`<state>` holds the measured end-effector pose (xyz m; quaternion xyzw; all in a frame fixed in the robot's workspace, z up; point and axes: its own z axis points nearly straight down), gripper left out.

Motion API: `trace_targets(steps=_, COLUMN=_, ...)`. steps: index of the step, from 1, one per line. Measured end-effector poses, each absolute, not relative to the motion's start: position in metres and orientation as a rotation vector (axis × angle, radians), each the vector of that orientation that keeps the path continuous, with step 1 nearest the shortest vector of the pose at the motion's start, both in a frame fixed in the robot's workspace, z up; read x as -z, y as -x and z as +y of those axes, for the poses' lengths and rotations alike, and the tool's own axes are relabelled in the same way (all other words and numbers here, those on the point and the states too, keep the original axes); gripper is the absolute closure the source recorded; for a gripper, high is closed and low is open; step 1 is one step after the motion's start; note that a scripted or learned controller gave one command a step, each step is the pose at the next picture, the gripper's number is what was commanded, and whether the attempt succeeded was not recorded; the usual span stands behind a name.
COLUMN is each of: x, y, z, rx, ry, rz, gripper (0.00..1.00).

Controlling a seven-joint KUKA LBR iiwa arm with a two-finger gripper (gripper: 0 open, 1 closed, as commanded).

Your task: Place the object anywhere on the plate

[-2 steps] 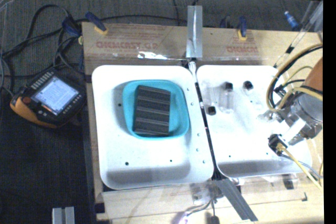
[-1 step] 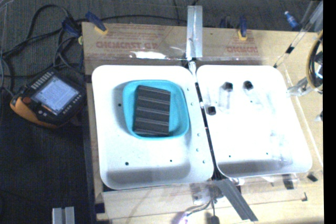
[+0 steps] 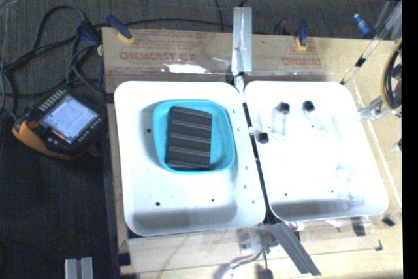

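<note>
The wooden bench [image 3: 385, 199] takes up most of what I can see, standing on dark carpet. It carries the two shallow white bins, set side by side and touching along their inner edges.

The left bin [image 3: 134, 206] holds a blue plate [image 3: 226, 140], a rounded square dish that sits in the upper middle of the bin. The object [image 3: 189, 137], a dark grey ribbed block, already lies flat on the plate. It is turned slightly off square and rests well inside the plate's rim, with blue showing on every side of it.

The right bin [image 3: 313, 196] has a few small things in its upper left part. Two dark caps [image 3: 283, 107] sit near each other, each with something pale or clear below it, and a third dark bit [image 3: 262, 137] lies close to the bin's left wall. They are too small for me to name.

Off the bench to the left, a control pendant [image 3: 65, 122] with a lit screen lies on the carpet. Black cables [image 3: 59, 26] loop above it.

A metal strip [image 3: 242, 39] stands at the back where the bins meet. A blue clamp [image 3: 119, 28] and a yellow clamp [image 3: 300, 39] grip the back edge of the bench.

Whether the claw is spread or pressed together, I cannot tell.
</note>
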<state>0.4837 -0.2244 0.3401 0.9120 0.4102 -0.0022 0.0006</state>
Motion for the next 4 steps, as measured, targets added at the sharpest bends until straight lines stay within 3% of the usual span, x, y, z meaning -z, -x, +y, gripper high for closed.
trace_targets(steps=2, x=-0.340, y=-0.484, z=-0.224, rx=0.007, ry=-2.864, rz=1.288, gripper=0.00)
trace_targets(steps=3, x=-0.283, y=-0.483, z=-0.210, rx=0.008, ry=-2.918, rz=1.167, gripper=0.00)
trace_targets(steps=4, x=-0.283, y=-0.483, z=-0.210, rx=0.008, ry=-2.917, rz=1.167, gripper=0.00)
